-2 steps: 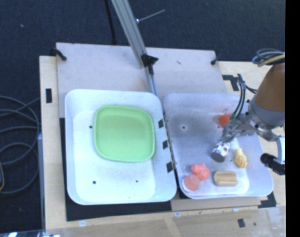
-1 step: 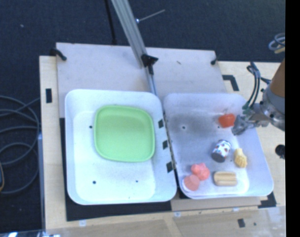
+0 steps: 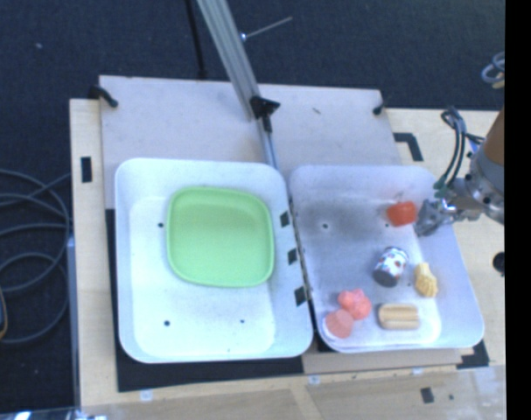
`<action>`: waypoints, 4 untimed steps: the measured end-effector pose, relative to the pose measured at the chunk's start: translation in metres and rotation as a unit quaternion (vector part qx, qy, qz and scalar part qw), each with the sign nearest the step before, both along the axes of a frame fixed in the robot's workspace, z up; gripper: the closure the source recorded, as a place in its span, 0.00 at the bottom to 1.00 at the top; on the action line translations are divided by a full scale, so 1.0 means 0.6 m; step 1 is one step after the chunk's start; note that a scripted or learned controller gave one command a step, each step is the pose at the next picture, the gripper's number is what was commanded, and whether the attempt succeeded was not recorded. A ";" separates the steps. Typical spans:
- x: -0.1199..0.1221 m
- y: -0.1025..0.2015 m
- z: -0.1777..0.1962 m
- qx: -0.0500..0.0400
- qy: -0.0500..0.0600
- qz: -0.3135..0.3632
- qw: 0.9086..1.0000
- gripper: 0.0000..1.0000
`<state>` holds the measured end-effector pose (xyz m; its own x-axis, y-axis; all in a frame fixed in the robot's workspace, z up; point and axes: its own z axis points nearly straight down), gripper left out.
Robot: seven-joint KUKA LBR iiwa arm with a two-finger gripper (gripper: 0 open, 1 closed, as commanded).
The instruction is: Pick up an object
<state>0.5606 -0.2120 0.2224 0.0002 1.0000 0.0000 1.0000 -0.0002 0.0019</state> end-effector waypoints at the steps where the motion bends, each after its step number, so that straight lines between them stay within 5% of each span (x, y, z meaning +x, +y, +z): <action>1: -0.003 0.081 -0.011 0.000 0.001 0.001 1.000 1.00; 4: 0.020 0.366 0.006 0.001 0.001 0.002 1.000 1.00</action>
<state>0.5729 0.0078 0.2259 -0.0048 1.0000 0.0011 1.0000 0.0048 0.0000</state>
